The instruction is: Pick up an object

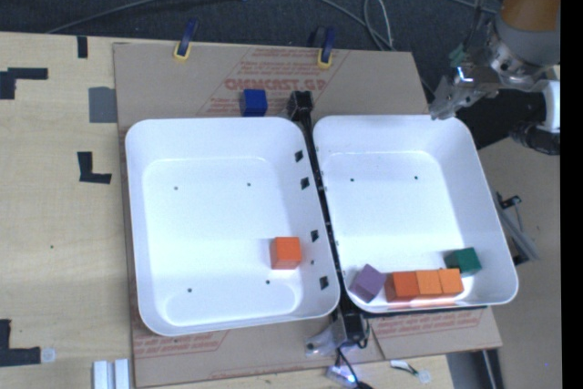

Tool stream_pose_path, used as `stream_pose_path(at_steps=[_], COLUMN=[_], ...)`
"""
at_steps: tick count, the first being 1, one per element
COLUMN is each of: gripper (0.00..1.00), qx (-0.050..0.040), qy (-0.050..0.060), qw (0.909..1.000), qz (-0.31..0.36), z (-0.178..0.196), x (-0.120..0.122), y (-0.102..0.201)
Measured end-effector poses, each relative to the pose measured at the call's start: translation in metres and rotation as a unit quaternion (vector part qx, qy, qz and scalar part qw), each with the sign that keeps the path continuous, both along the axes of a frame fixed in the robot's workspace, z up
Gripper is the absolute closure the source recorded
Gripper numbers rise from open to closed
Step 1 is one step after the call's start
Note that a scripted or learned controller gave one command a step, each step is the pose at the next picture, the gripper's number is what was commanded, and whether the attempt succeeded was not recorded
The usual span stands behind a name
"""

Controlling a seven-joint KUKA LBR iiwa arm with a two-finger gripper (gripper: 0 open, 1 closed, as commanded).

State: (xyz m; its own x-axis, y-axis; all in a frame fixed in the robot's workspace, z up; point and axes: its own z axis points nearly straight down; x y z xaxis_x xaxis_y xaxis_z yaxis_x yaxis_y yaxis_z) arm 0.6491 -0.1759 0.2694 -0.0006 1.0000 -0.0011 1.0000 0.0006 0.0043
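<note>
Lettering in red runs across the cardboard sheet point(273, 77) under my two bins, too faint for me to read. My gripper point(448, 101) hangs off the far right corner of the right bin point(401, 134); I cannot tell how it is set. At that bin's near edge lie a purple block point(367, 282), two orange blocks point(424, 285) touching in a row, and a green block point(465, 261). One orange cube point(286, 252) sits in the left bin point(182, 141).

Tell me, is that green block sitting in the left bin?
No, the green block lies in the right bin, near its lower right corner, beside the orange blocks.
</note>
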Motion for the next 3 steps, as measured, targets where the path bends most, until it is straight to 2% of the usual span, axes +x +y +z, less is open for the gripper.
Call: stream_pose_path(at_steps=[3], gripper=[1.0], qx=[0.0011], qy=[0.002], qw=[1.0], qz=[0.002], z=[0.001], x=[-0.044], y=[0.157])
